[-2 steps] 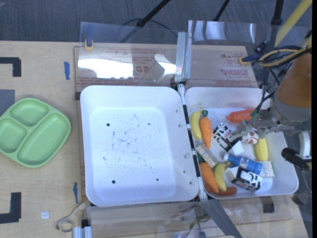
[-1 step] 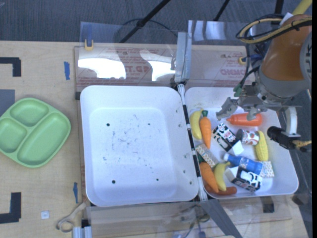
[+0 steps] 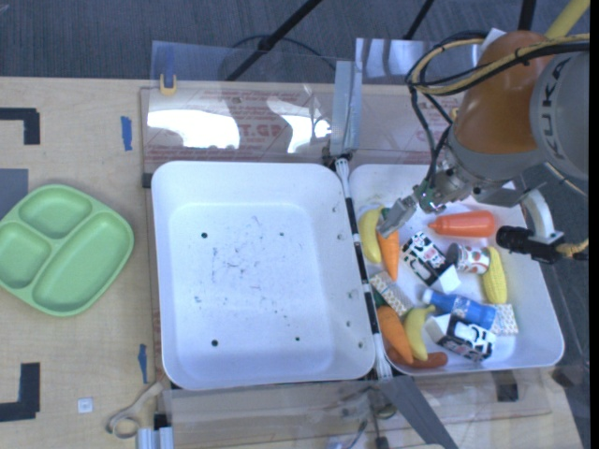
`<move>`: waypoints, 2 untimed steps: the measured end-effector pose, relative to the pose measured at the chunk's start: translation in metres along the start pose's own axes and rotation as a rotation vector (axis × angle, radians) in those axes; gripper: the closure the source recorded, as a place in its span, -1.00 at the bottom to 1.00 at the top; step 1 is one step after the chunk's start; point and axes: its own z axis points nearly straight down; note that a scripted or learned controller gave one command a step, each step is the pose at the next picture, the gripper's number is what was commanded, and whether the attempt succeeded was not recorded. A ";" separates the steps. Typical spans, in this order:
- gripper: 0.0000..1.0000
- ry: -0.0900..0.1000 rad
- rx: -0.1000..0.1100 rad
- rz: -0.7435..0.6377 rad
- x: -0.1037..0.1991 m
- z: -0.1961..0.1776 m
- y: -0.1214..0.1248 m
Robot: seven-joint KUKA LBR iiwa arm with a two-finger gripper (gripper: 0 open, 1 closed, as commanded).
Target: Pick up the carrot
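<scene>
The right bin [image 3: 547,330] holds a jumble of toy food. A slim orange carrot [image 3: 388,254] lies near the bin's left wall, beside a yellow banana [image 3: 372,236]. My gripper [image 3: 399,215] hangs just above the upper end of that carrot and is tilted down to the left. A thicker orange-red carrot-like piece [image 3: 461,224] lies to the gripper's right. Another orange piece [image 3: 394,335] rests near the bin's front left corner next to a second banana [image 3: 416,331]. Nothing visibly sits in the gripper.
The left bin [image 3: 178,190] stands beside the right one. A green divided plate [image 3: 62,248] lies on the bench at far left. Black-and-white toys [image 3: 423,253], a blue piece [image 3: 459,306] and a third banana [image 3: 494,276] crowd the right bin. Cables loop above the arm.
</scene>
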 end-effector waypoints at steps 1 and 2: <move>-1.00 0.000 0.001 -0.128 0.032 0.000 -0.010; -1.00 0.000 0.000 -0.192 0.017 0.000 -0.052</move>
